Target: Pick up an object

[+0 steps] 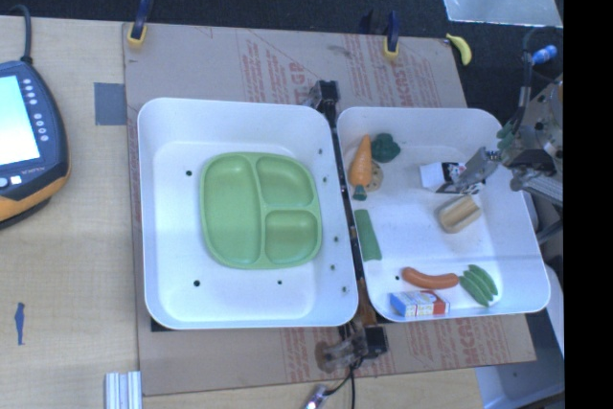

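Colours in the two white bins
Green divided plate (260, 209) left; orange carrot (360, 163), red sausage (430, 279), tan cork-like block (459, 213) right.

Gripper (471, 173) hovers over right bin (517, 302); green tray (259, 209) in left bin (172, 292).

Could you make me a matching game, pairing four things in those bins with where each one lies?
Things:
1. green tray
2. carrot
3. sausage
4. small box

Places:
A. right bin, near edge, left of the green pod
B. left bin, middle
C. right bin, near left corner
D. right bin, far left, by the divider

Pairs: 1-B, 2-D, 3-A, 4-C
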